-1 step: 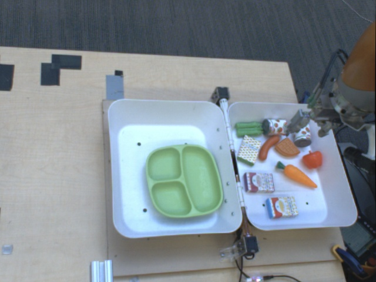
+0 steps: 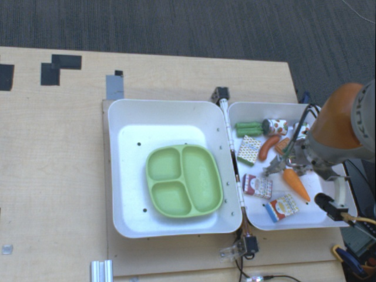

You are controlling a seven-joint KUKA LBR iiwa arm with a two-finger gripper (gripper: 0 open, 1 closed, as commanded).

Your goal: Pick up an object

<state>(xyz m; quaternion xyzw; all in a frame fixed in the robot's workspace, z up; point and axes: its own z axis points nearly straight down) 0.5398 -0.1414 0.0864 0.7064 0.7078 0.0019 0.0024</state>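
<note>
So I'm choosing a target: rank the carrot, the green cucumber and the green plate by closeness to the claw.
1. Carrot, right bin, just beside the claw.
2. Cucumber, same bin, far-left corner.
3. Green plate, left bin.

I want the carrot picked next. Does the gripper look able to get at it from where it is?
Probably yes: the gripper hovers right beside the carrot in the right bin, with nothing lying on top of it.
</note>
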